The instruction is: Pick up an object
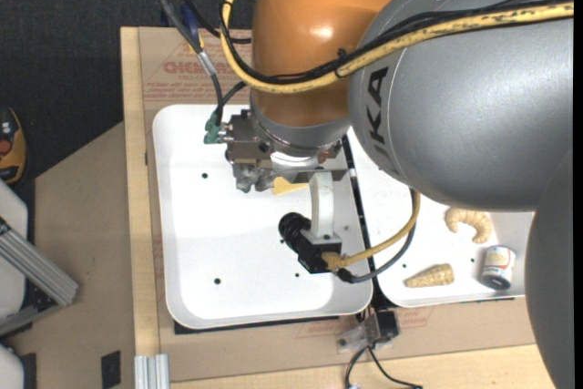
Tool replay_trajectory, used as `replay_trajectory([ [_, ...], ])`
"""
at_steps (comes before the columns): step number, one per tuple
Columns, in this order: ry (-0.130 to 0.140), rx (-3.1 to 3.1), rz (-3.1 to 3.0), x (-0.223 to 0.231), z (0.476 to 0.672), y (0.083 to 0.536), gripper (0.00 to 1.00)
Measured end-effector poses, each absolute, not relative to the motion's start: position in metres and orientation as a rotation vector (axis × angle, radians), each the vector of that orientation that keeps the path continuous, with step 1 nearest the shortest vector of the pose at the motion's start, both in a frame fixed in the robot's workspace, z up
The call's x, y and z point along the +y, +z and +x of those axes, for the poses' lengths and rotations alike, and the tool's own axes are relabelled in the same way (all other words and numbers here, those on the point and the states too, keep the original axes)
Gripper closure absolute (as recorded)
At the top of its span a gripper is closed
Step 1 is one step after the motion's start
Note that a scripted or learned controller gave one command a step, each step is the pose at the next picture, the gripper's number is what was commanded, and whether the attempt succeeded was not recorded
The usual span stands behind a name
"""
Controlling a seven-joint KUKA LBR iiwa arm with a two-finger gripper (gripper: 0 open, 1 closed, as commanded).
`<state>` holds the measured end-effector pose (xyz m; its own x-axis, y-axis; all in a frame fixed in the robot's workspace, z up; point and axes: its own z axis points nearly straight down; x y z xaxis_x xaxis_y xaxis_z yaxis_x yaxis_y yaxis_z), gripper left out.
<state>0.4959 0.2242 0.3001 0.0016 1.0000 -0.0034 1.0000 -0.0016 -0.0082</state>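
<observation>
- Camera view, left bin (182, 223): shallow white tray, smooth and faintly glossy, rounded corners, lying on a brown cardboard sheet (137, 105).
- Over that bin, grey arm (474, 96) with its glossy orange band (310, 23), looped with a yellow-and-black cable (401, 32).
- Below the band, gripper (264, 168), a dark metal block largely hidden by the wrist; spread or pressed together cannot be told from here.
- Just beside the gripper's lower edge, a small yellow piece (290, 187), flat-looking, half covered; nearest candidate for the pick. Probably light and stiff; shape too hidden to choose a hold with confidence, most likely across its narrow width.
- Right bin (392, 287): same white plastic, touching the left one along a dark seam.
- In it, a pale curved piece (469, 221), ridged, croissant-like; probably light, best taken across the thick middle.
- Near it, a tan cone (430, 275), ribbed, lying on its side; likely to slip toward the tip, so better held near the wide end.
- At the right, a small can (496, 266), round, hard and smooth, on its side; likely to roll, so best held across the barrel.
</observation>
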Motion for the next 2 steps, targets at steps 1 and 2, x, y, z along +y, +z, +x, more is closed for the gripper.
replay_trajectory([
  [1, -0.029, -2.229, -2.226, 0.224, 0.533, 0.449, 1.0],
  [2, 0.017, -2.216, -2.219, 0.215, 0.487, 0.349, 1.0],
])
